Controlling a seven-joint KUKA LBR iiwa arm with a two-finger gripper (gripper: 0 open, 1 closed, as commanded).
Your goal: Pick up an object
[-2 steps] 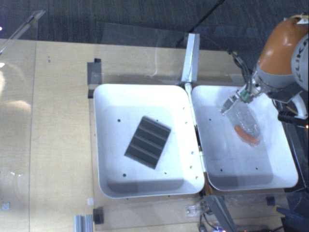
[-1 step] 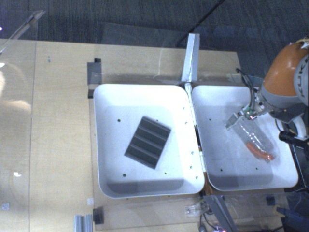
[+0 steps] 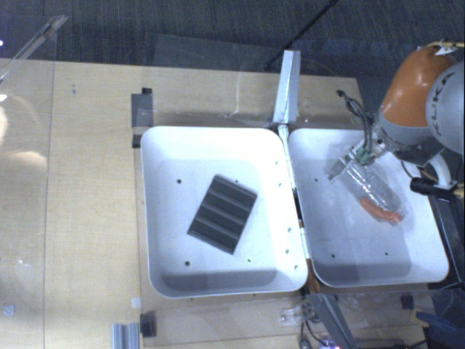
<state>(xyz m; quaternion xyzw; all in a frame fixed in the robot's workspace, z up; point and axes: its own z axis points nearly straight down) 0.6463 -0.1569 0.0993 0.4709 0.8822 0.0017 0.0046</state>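
Left bin (image 3: 156, 195): dark ribbed pad (image 3: 223, 214) flat near the middle, turned at an angle, clear of all walls. Metal bar (image 3: 286, 88) standing at the far end of the seam between the bins. Right bin (image 3: 320, 264): clear plastic bottle (image 3: 372, 187) lying on its side near the far-right part, something orange (image 3: 380, 210) at its near-right end, hard to tell whether inside or under it. Gripper (image 3: 361, 155) low over the bottle's far-left end, on or just above it; contact unclear. Can't tell how far the pincer is open, nor whether it has hold of anything. Grey arm with orange band (image 3: 414, 89) coming in from the far right
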